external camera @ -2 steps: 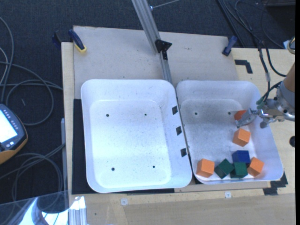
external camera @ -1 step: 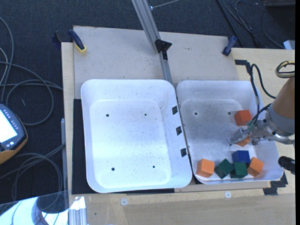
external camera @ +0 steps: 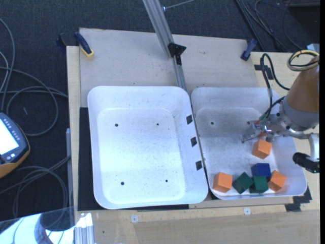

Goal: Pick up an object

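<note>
Plywood surface [external camera: 132, 60], two white bins. Orange block [external camera: 262, 149] in right bin [external camera: 223, 105], near its right edge, just under gripper [external camera: 259, 131]; jaws' state, can't tell. Block looks light, rigid, flat-sided: grab opposite faces.

A pale wooden bench [external camera: 137, 60] fills the middle of the frame, its bare top showing mostly along the upper part. Two shallow white bins lie directly on it side by side: the left bin [external camera: 101, 187] at centre left and the right bin [external camera: 203, 98] at centre right, their inner rims touching or nearly so. A dark mat [external camera: 84, 161] shows under the left bin's left edge. Blue clamps [external camera: 84, 43] grip the bench at its upper left and upper right [external camera: 248, 49] corners. A slanted metal bar [external camera: 160, 22] meets the bench at top centre, possibly bolted there.
</note>
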Tool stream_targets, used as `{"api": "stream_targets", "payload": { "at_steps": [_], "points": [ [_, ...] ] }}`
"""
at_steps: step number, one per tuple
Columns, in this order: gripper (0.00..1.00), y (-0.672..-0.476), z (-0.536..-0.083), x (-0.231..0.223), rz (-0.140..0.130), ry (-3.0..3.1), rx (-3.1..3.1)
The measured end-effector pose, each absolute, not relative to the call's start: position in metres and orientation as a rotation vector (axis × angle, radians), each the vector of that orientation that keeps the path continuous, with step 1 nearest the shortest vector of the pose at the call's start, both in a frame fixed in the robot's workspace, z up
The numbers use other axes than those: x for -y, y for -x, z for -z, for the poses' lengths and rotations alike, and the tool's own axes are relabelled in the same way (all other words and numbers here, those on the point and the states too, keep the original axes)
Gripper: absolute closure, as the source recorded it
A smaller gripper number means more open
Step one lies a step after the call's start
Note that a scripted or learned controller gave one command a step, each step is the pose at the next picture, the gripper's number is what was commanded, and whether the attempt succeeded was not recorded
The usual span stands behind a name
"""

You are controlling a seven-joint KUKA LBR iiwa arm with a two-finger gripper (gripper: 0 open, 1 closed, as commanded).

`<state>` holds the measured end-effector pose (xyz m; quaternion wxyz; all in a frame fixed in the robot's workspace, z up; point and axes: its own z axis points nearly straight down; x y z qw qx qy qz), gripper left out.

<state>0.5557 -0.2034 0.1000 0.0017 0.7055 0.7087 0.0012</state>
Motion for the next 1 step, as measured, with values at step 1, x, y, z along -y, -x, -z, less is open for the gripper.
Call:
{"api": "stream_targets", "payload": {
  "at_steps": [1],
  "points": [
    [0.00, -0.5638, -0.0999, 0.2086, -0.002, -2.218, -2.222]
  ]
}}
